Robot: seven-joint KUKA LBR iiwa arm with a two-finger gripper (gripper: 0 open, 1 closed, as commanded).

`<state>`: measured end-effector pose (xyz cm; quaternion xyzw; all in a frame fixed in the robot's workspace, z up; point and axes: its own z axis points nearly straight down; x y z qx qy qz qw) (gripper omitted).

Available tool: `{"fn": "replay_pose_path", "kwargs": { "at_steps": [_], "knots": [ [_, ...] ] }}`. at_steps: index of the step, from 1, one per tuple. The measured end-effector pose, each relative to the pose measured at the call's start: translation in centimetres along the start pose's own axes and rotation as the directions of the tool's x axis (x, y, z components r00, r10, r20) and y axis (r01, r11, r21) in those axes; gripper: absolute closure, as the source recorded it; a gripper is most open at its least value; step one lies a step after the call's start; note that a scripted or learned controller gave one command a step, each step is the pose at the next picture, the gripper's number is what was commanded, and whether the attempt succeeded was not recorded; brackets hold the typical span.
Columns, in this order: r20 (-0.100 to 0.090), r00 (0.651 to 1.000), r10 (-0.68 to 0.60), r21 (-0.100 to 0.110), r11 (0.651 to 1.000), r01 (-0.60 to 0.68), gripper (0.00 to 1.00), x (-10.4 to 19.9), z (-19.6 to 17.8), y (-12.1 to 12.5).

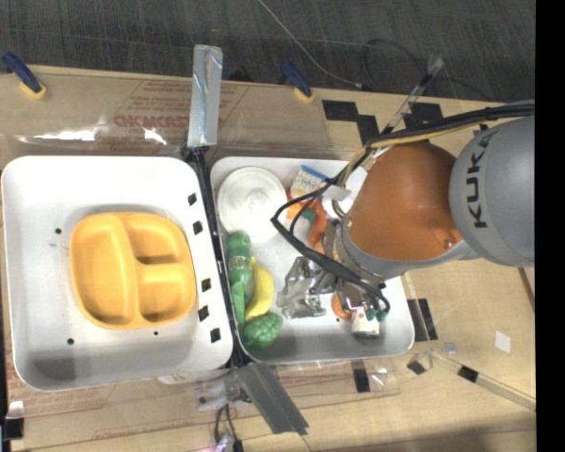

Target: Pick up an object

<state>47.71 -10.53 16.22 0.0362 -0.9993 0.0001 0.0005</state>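
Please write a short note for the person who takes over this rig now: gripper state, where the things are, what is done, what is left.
Gripper: low in the right bin; open or shut, cannot tell.
Right bin: white lid, green toy, banana, green lump, small items under the arm.
Left bin: yellow divided tray.
Done: nothing visibly lifted.
Left: pick up one object.

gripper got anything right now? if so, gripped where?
Cannot tell. The gripper is down in the right bin beside the yellow and green items, but the view does not settle whether anything sits between its jaws.
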Motion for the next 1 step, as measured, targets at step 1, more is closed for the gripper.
{"fn": "replay_pose_path", "kwargs": {
  "at_steps": [1],
  "knots": [
    [0.002, 1.000, 0.010, 0.002, 1.000, -0.010, 1.00, -0.33, 1.24, -10.66]
  ]
}}
